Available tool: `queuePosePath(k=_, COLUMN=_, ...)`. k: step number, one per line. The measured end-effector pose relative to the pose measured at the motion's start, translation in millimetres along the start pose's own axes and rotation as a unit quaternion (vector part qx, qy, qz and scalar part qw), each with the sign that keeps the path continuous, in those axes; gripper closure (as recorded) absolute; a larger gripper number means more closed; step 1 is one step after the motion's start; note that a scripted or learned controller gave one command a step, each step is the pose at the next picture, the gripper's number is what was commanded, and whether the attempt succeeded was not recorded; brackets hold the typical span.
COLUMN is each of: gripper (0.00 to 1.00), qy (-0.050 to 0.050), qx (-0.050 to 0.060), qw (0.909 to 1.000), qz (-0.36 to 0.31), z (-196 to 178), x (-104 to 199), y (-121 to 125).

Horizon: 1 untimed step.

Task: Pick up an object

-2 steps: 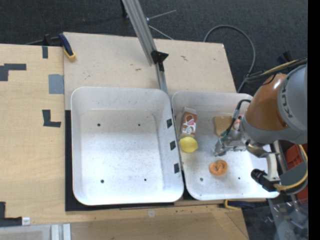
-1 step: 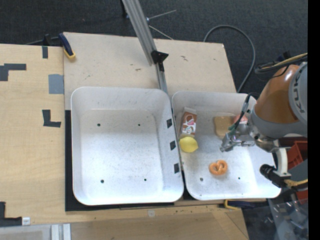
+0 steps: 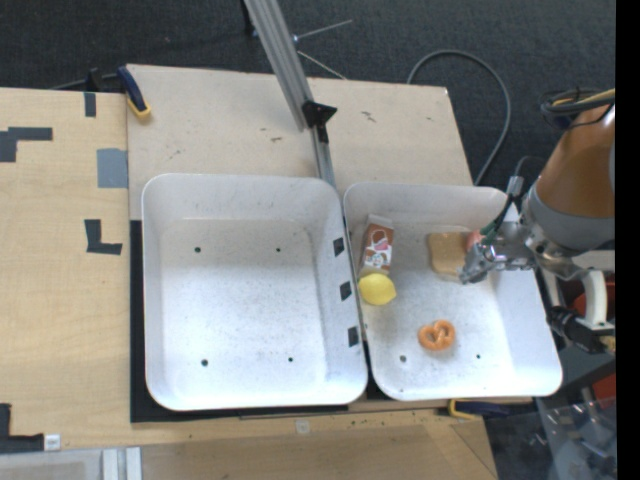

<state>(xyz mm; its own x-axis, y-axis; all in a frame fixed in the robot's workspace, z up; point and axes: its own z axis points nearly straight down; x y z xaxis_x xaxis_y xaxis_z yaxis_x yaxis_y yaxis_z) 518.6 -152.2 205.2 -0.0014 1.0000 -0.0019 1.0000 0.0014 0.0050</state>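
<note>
The right bin [image 3: 520,363] holds a brown and white packet [image 3: 377,246] near its left wall, with a yellow lemon [image 3: 377,289] just below it. An orange pretzel-shaped piece [image 3: 437,335] lies toward the bin's front. A tan slice of bread [image 3: 448,253] rests at the right of the bin's middle. My gripper [image 3: 476,264] reaches in from the right and hangs right beside the bread's right edge, low over the bin. Nothing shows between its fingers.
The left bin [image 3: 240,288] sits beside the right one, sharing a middle wall. A slanted metal rail [image 3: 285,53] runs down from the top to the bins' junction. A cable [image 3: 470,68] loops on the dark floor behind the bench.
</note>
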Motion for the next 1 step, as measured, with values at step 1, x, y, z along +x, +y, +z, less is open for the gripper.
queuePosePath(k=1, gripper=1.00, qy=0.000, qx=0.001, qw=1.0000, qz=0.000, z=-44.7, x=-6.5, y=-0.9)
